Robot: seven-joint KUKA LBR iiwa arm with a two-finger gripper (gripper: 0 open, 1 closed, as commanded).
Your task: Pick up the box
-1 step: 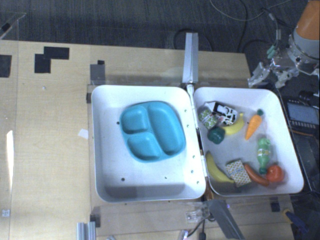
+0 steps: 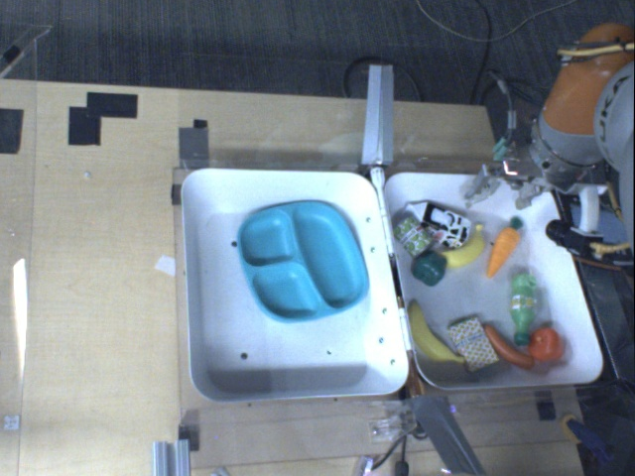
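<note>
A small box (image 2: 472,341) with a checkered beige pattern lies near the front of the right bin (image 2: 585,310), leaning against a banana (image 2: 429,334). My gripper (image 2: 502,188) hangs over the back edge of that bin, far from the box. Its two fingers are spread apart with nothing between them, so it is open. The grey arm with its orange band (image 2: 580,92) comes in from the upper right.
The right bin also holds a carrot (image 2: 503,247), a green bottle (image 2: 523,303), a red sausage-like toy (image 2: 508,347), a tomato (image 2: 546,343), a second banana (image 2: 464,254), a dark green cup (image 2: 429,268) and a black-and-white pack (image 2: 444,223). A blue divided plate (image 2: 301,257) lies in the left bin (image 2: 213,345).
</note>
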